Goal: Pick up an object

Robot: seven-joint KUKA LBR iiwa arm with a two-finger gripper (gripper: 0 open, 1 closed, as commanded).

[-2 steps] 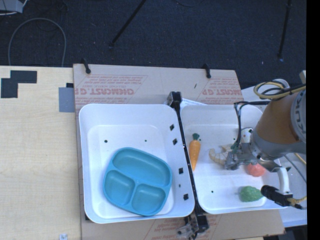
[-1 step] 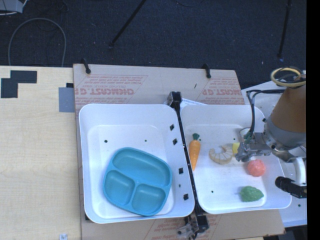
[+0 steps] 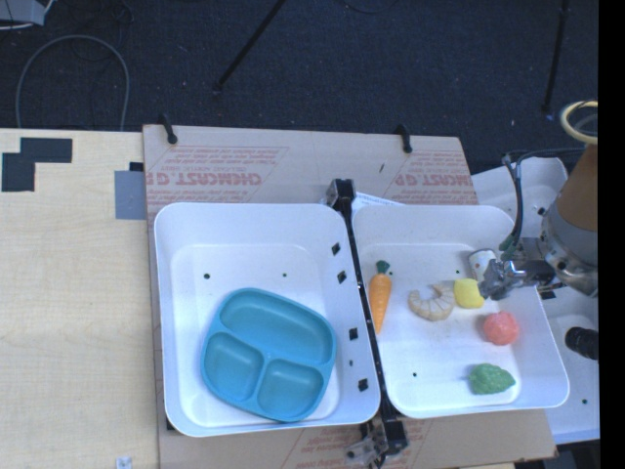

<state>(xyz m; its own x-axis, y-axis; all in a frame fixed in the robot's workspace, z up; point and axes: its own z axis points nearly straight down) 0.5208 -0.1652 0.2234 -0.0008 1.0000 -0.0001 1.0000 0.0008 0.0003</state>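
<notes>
The right bin (image 3: 430, 404) holds an orange carrot (image 3: 379, 299) near its left wall, a beige shrimp-like piece (image 3: 432, 303), a small yellow block (image 3: 469, 293), a pink-red ball (image 3: 501, 327) and a green leafy lump (image 3: 490, 379). My gripper (image 3: 491, 279) reaches in from the right and sits low, just right of the yellow block, touching or nearly touching it. Nothing is visibly held between its fingers.
The left bin (image 3: 186, 252) holds a blue divided plate (image 3: 269, 353). A black divider bar (image 3: 356, 291) runs between the bins. Cardboard lies under both bins, with pale wood bench to the left and cables on the dark floor behind.
</notes>
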